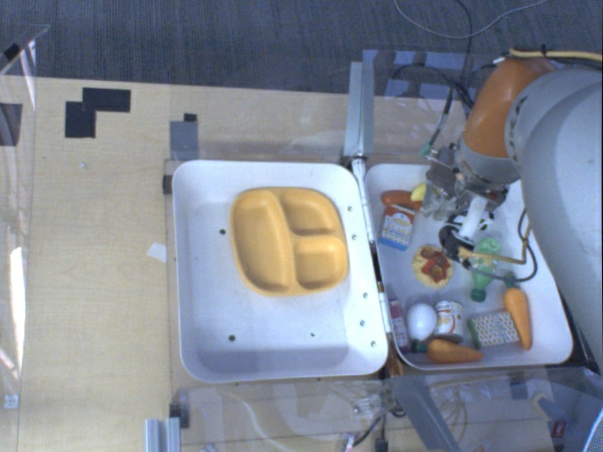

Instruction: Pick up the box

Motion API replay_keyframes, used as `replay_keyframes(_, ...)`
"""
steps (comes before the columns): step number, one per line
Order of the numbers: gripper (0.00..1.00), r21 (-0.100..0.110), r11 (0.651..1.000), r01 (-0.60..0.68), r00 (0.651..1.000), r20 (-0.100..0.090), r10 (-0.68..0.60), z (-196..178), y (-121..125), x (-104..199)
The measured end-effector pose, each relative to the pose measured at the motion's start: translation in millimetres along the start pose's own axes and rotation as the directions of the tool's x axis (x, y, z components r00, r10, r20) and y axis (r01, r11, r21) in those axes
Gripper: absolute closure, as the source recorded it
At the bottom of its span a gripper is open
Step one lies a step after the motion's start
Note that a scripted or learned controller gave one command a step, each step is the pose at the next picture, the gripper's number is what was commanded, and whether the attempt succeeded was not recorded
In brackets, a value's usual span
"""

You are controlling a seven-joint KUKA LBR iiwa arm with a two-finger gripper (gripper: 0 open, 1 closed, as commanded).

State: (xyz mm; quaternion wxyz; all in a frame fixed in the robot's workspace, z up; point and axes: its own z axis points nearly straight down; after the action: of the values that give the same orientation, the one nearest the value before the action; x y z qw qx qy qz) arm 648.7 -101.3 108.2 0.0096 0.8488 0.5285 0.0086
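- A pale wooden worktop (94, 252) carries two shallow white bins side by side.
- The left bin (198, 347) holds a yellow divided tray (287, 239).
- In the right bin (556, 342), the box (398, 227), small and red-and-white, lies near the left wall, just below a red sausage-like piece (397, 198).
- Further right lie a pizza slice (433, 266), a white egg (420, 320), a can (449, 318) and two carrots.
- The pincer (450, 196) hangs over the bin's upper middle, right of the box and apart from it; whether it is apart or together cannot be told.

The box (397, 228) bears printing, too small to read.
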Motion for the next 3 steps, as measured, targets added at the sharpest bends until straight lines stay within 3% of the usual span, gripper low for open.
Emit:
replay_keyframes(1, 0.0, 0.002, 1.0, 0.001, 1.0, 0.0, -0.001, 0, -1, 0)
replay_keyframes(2, 0.0, -0.004, 0.999, 0.035, 0.999, -0.007, -0.036, 9, -52, -16)
replay_keyframes(3, 0.0, -0.008, 0.998, -0.067, 0.998, -0.01, 0.067, 8, -99, -33)
